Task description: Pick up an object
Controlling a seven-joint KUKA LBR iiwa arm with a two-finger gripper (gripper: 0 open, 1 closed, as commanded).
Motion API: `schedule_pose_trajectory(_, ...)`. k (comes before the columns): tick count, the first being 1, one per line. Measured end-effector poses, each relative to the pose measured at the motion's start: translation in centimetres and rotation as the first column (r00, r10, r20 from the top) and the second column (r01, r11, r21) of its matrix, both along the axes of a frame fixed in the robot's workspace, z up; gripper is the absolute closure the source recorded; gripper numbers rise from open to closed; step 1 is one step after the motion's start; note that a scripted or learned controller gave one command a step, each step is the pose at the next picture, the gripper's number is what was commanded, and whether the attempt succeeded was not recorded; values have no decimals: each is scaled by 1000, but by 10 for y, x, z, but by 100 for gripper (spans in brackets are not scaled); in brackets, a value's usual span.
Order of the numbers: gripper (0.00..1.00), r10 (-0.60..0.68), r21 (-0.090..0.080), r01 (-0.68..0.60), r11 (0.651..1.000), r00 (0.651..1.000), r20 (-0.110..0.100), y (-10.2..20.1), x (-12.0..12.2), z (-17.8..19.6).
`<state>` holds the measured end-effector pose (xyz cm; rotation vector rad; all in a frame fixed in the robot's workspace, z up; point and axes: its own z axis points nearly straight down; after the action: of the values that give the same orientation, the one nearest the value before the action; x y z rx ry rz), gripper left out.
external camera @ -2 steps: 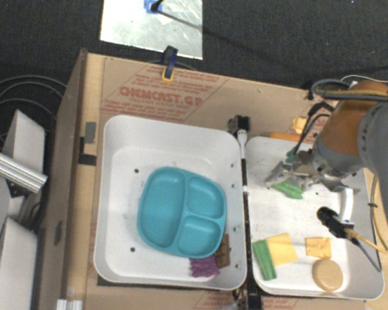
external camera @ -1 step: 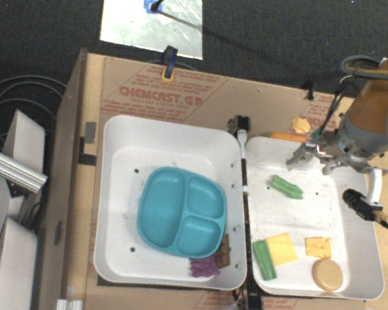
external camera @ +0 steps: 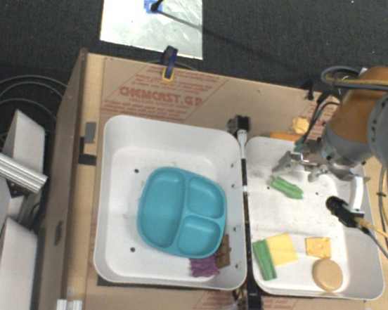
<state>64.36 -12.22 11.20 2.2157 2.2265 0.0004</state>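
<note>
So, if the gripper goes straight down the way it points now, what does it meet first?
Probably the green piece, which lies just below and left of the gripper in the right bin. Height is unclear from this slanted view, so it may land on the bin floor beside it.

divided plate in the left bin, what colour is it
Teal blue, seen clearly in the camera view: the divided plate.

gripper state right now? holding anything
gripper: over the right bin, just above the green piece; nothing seen held, and open or closed cannot be told.
</note>
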Motion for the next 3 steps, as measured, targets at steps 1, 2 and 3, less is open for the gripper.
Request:
schedule_pose_trajectory(1,0,0,0,0,1000,1000,1,13,5,-21)
schedule_pose_trajectory(2,0,0,0,0,1000,1000,-1,33,-10,-28)
schedule_pose_trajectory(3,0,-4,-1,4,1000,1000,3,14,-4,-27)
